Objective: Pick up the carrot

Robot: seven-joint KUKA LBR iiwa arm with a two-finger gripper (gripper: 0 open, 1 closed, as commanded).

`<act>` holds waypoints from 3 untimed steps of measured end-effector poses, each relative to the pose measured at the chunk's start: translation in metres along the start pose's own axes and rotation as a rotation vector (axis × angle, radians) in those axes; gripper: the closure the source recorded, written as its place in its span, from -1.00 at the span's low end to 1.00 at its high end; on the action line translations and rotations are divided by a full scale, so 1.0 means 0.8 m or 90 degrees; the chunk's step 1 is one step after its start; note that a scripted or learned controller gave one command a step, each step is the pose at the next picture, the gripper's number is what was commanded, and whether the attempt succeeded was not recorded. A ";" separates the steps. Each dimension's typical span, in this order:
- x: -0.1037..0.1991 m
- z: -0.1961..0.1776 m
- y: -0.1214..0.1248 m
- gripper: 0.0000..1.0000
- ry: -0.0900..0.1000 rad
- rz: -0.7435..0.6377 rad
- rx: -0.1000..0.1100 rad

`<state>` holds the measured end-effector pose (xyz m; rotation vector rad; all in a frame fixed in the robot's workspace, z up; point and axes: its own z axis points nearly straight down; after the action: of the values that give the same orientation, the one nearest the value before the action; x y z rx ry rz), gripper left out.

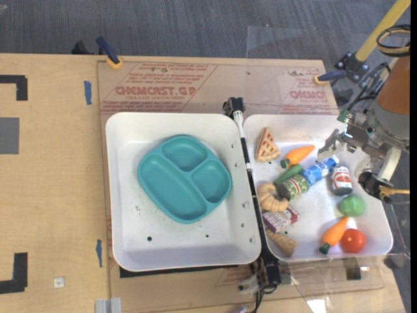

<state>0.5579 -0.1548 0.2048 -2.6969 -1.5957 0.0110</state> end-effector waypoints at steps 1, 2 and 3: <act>0.047 0.137 0.050 -1.00 0.001 0.053 -0.006; 0.071 0.145 -0.023 -1.00 0.004 0.179 -0.008; 0.072 0.129 -0.021 1.00 0.004 0.177 -0.011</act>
<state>0.5700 -0.0961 0.1015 -2.9042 -1.2110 -0.0094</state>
